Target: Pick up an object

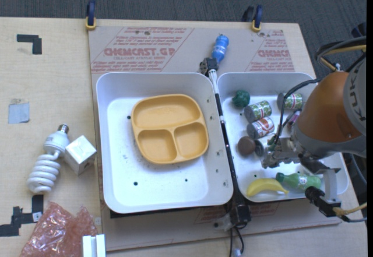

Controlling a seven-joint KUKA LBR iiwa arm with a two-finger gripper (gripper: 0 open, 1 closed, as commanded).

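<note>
Orange tray (169,128), yellow banana (266,187)

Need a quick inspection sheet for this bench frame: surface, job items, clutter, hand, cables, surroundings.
Surface: brown board bearing left white bin and right white bin.
Job's things: right bin holds yellow banana, green bottle, two cans, green ball, brown ball.
Clutter: orange divided tray in left bin; spiral light bulb, white cube on the bench.
Hand: hand over right bin; finger state unclear.
Cables: black cable at front edge.
Surroundings: blue clamps; grey floor.
</note>
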